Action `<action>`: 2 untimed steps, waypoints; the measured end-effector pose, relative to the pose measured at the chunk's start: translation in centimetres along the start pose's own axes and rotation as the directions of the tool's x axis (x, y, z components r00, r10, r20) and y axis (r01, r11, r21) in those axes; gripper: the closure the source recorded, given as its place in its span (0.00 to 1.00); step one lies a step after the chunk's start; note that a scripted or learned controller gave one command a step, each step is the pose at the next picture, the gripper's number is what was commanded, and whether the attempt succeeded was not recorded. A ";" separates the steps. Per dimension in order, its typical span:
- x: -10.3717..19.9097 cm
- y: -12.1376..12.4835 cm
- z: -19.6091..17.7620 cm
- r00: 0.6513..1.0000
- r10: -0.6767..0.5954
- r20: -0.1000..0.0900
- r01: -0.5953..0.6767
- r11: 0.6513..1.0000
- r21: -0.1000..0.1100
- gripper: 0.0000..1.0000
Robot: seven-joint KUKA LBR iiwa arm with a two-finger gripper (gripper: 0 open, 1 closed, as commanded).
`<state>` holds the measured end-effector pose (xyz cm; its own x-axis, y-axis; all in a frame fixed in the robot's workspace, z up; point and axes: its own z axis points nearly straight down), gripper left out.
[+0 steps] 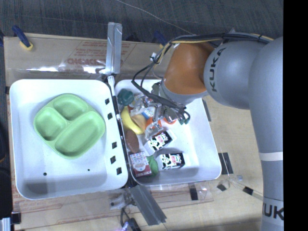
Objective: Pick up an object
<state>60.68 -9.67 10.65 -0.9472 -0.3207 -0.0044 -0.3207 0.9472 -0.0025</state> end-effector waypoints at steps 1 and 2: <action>1.8 -3.8 -4.4 0.985 -0.171 -0.001 0.171 0.985 -0.001 0.00; -1.9 -0.5 1.1 0.986 -0.165 0.000 0.165 0.986 0.007 0.00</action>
<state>62.65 -9.52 9.57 -0.8813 -0.4725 -0.0042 -0.4725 0.8813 -0.0102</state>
